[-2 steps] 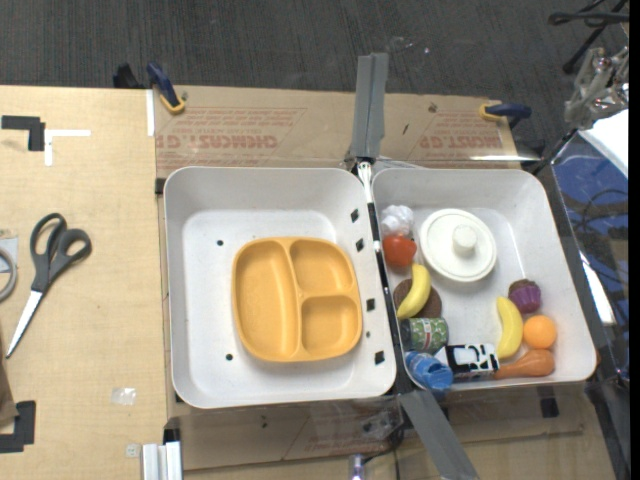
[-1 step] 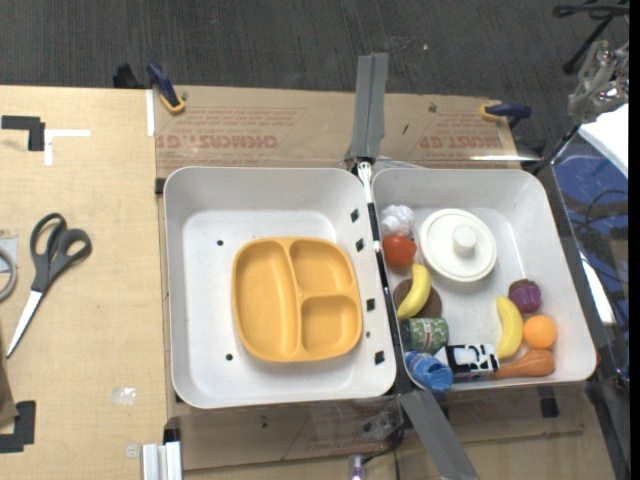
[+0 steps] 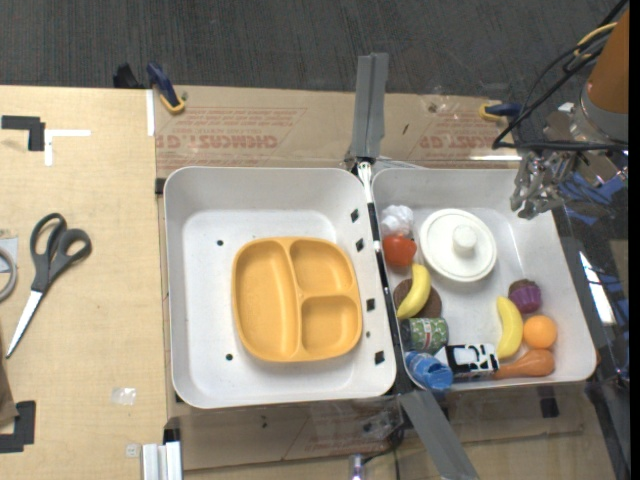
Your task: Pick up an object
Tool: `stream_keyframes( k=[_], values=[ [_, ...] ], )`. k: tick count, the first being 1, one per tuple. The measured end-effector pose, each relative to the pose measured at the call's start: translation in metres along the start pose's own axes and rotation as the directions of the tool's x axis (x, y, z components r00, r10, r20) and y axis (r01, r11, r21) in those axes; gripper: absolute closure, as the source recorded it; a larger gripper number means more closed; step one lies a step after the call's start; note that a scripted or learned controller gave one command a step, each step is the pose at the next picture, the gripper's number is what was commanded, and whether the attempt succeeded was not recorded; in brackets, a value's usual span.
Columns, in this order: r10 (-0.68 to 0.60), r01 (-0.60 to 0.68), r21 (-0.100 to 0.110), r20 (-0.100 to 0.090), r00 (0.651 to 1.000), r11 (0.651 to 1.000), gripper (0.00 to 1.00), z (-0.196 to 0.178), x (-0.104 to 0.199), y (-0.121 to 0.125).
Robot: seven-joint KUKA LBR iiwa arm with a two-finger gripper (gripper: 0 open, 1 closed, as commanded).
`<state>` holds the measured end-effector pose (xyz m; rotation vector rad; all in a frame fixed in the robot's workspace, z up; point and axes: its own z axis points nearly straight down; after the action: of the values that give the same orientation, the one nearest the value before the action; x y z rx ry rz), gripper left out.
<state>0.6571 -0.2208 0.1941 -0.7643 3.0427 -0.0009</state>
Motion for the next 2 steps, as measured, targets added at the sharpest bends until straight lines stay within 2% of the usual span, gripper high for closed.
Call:
stream_keyframes(
  k=[1, 2],
  values=[
    [0.16, -0.16, 0.005, 0.007, 0.987, 0.987, 1.0, 0.096, -0.015, 0.027],
    [0.269, -0.269, 0.001, 0.003, 0.963, 0.963, 1.0, -0.089, -0.02, 0.049]
  ],
)
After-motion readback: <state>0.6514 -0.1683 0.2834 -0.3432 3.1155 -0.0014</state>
